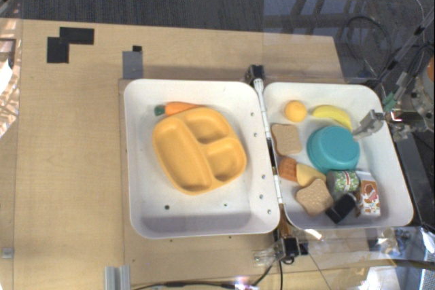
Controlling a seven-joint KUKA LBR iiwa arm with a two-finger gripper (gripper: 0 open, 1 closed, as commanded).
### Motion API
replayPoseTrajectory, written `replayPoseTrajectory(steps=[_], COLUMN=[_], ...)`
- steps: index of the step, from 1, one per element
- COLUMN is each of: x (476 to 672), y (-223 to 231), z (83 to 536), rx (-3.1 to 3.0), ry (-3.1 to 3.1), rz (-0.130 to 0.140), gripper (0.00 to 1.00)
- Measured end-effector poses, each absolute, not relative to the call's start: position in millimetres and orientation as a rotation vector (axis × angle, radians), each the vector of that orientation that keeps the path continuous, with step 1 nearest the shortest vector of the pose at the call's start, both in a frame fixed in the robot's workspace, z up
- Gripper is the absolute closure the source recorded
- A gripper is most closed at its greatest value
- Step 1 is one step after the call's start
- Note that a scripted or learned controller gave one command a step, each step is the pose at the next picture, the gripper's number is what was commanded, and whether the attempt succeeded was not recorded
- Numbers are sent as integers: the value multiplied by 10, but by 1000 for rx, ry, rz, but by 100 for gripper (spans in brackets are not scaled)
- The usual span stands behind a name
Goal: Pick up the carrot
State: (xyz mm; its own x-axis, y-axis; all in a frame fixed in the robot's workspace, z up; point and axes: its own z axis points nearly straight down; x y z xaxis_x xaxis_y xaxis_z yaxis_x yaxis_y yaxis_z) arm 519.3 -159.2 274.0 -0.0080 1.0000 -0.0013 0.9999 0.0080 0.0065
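Observation:
The carrot (178,107), orange with a green stub at its left end, lies flat in the left bin (139,166). It rests against the far rim of a yellow divided plate (198,149). My gripper (371,123) hangs over the right side of the right bin (397,180), beside a teal bowl (333,149). It is far to the right of the carrot, and nothing shows in its grasp.
The right bin holds several toy foods: an orange ball (295,111), a banana (332,115), bread slices (287,138), a cheese wedge (307,174), a green can (342,181), a black block (341,207) and a small carton (369,197). A ridge (266,139) divides the bins.

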Motion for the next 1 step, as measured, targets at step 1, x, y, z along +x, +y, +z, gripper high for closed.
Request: replayPoseTrajectory(steps=[1], x=[5455], y=[-1072], z=[1706], rx=[2038], ry=[2394], rz=[2], gripper=[0])
